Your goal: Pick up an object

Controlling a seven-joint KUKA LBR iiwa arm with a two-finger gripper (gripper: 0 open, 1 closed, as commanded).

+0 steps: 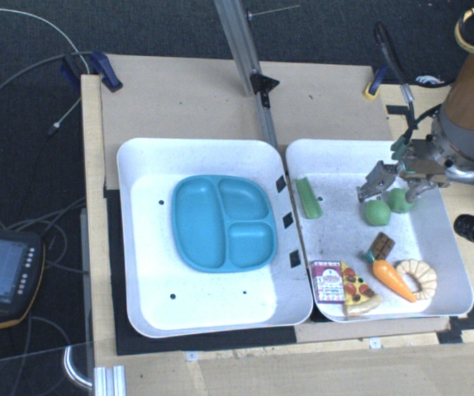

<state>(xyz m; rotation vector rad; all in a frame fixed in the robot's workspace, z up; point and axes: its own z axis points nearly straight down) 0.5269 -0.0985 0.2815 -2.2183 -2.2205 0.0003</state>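
**Hand low over green toys, right bin; grasp not yet made**

The hand (395, 186) hung at the upper right of the right bin (336, 159), fingers spread and angled down, nothing seen between them. Just beneath and beside it sat two green round toys: the larger green ball (376, 212), the smaller one (400, 200) partly hidden under the fingers. Judged step: the approach, lining up on a green piece. The next move would call for a short descent with the fingers straddling one ball, not both, then a closing.

Count, right bin: two green balls, one green bar (308, 197), one brown block (381, 244), one carrot (393, 280), one ring-shaped pastry (419, 275), one pizza slice (357, 291), one small pink carton (328, 281). Left bin (146, 221): one blue divided plate (223, 223). Two bins on the desk (179, 97).
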